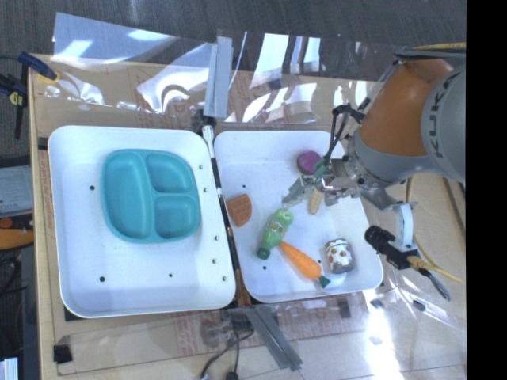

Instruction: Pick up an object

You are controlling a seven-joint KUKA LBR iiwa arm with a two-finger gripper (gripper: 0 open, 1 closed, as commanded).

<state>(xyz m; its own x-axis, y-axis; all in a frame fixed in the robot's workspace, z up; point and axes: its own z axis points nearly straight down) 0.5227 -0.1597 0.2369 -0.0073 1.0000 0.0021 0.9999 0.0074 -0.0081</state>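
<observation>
Nearest, the orange carrot [300, 260] lies by the right bin's [238, 267] front edge; the claw [307, 188] hangs spread above, holding nothing.

two bins [71, 287], one tray [152, 194], five objects [274, 233]

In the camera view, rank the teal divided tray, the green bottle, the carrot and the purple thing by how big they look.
1. teal divided tray, largest by far
2. and 3. green bottle and carrot, too alike to rank
4. purple object, smallest, partly hidden by the gripper
</observation>
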